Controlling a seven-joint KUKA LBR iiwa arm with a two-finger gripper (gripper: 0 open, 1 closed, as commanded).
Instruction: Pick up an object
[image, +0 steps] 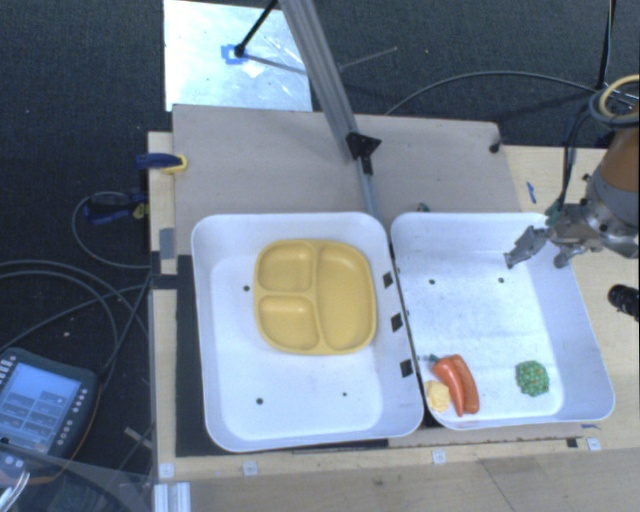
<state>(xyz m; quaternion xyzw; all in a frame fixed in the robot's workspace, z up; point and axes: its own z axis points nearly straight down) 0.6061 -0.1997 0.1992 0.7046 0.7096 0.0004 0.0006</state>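
In the right bin (575, 300), near its front edge, lies an orange-red sausage-shaped toy (456, 383). A small yellow piece (438, 398) touches its left side. A green knobbly ball (532, 377) sits apart to the right. My gripper (534, 260) hangs over the back right part of this bin, well behind these objects. Its two fingers are spread open with nothing between them.
The left bin (225, 390) holds a yellow divided plate (315, 297) near its middle. A slanted metal pole (330, 85) crosses the back of the bench and ends near where the two bins meet. Cables and a control pendant (35, 400) lie off the bench at the left.
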